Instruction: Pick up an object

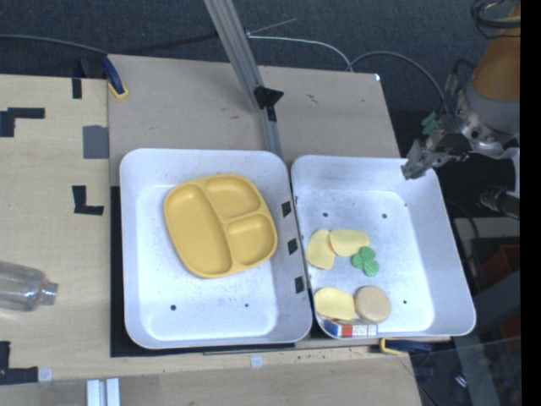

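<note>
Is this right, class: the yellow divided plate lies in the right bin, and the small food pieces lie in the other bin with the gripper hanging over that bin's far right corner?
One detail is wrong. The camera view shows the yellow divided plate in the left bin, not the right. The small food pieces lie in the right bin, with the gripper over its far right corner.

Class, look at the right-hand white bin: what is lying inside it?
Inside the right bin lie two pale yellow pieces, a small green piece, another yellow piece and a tan round piece. A red-and-blue item at the near rim is mostly covered.
</note>
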Robot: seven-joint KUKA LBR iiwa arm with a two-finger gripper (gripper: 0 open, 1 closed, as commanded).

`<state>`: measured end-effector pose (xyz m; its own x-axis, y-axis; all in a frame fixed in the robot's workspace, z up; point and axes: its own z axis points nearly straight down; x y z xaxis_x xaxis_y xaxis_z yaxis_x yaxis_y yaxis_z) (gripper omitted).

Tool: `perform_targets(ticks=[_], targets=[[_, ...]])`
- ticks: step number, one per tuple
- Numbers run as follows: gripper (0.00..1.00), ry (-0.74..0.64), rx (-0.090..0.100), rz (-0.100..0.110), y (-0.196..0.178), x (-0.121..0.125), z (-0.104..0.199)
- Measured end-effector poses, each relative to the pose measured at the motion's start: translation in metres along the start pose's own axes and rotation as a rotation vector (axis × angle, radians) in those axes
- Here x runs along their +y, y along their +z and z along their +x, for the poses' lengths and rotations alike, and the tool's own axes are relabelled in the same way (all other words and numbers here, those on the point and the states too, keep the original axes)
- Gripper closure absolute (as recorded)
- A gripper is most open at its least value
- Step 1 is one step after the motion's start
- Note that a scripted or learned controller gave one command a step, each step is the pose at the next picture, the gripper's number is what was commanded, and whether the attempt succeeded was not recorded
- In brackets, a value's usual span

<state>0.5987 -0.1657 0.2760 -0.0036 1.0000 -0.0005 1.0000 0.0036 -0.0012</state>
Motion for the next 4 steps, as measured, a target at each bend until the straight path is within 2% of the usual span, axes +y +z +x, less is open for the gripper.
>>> perform_targets(ticks=[1,2,3,4], targets=[[1.0,0.002,0.003,0.009,0.071,-0.025,0.029],[1.0,-0.005,0.001,-0.009,-0.029,-0.003,0.095],[1.0,-0.004,0.002,0.003,-0.009,-0.024,0.166],[1.0,0.006,-0.003,-0.004,-0.036,0.019,0.099]])
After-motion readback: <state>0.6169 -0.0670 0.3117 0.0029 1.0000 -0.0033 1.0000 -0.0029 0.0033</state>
